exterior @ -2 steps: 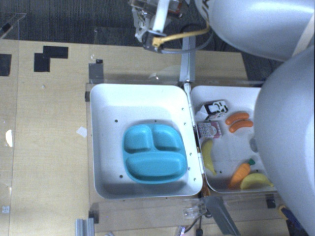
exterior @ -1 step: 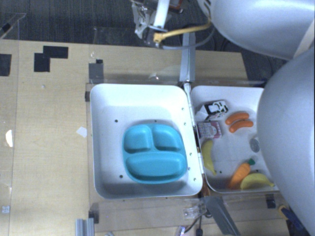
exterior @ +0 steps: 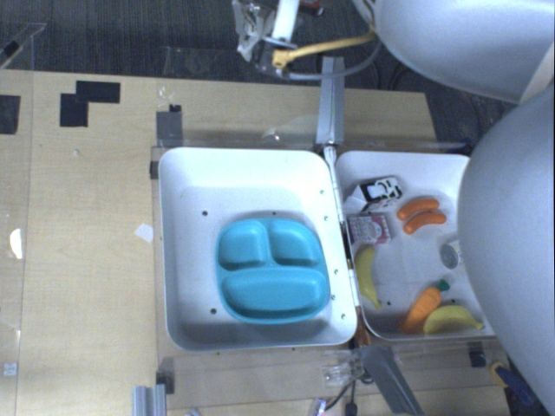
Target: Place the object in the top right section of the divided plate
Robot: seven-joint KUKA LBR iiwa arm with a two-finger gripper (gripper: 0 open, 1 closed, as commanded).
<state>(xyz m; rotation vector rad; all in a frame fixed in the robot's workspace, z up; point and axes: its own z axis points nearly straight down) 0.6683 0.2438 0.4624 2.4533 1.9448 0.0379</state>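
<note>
Up at the far edge of the view, beyond both bins, the gripper (exterior: 263, 26), over the dark floor and well apart from everything on the bench; open or closed, and with or without something in its grasp, not possible to tell. Close beside it a yellow cable (exterior: 323, 48). Lower down, in the left bin (exterior: 186, 232), the blue divided plate (exterior: 273, 300), flat, with its top right section (exterior: 297, 245) bare. Across the wall, in the right bin (exterior: 416, 165), the loose things: two orange sausages (exterior: 421, 215), a banana (exterior: 367, 277), a carrot (exterior: 422, 306) touching a second yellow fruit (exterior: 451, 320), a pink packet (exterior: 366, 228), a black-and-white piece (exterior: 381, 189). Which of these the task's object, unclear. Over the right side, the grey arm (exterior: 512, 232).
</note>
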